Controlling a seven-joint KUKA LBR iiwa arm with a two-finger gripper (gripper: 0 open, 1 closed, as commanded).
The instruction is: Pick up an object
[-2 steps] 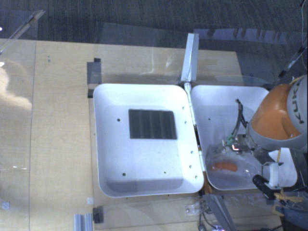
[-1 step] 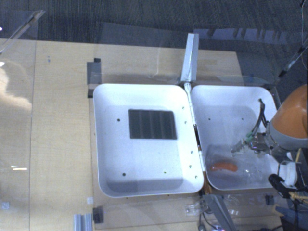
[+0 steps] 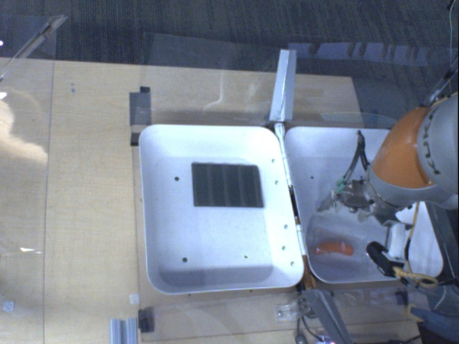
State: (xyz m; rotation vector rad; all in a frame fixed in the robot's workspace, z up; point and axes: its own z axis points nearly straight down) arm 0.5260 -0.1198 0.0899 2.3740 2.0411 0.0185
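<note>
The orange object [image 3: 335,249] sits near the right bin's [image 3: 315,163] front edge. The end effector [image 3: 351,196] hovers behind it; honestly can't tell its state. Descending off-target probably means grabbing nothing or scraping the bin.

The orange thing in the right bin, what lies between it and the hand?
Bare white floor of the right bin; the camera view shows nothing between the orange object and the hand above it.
</note>
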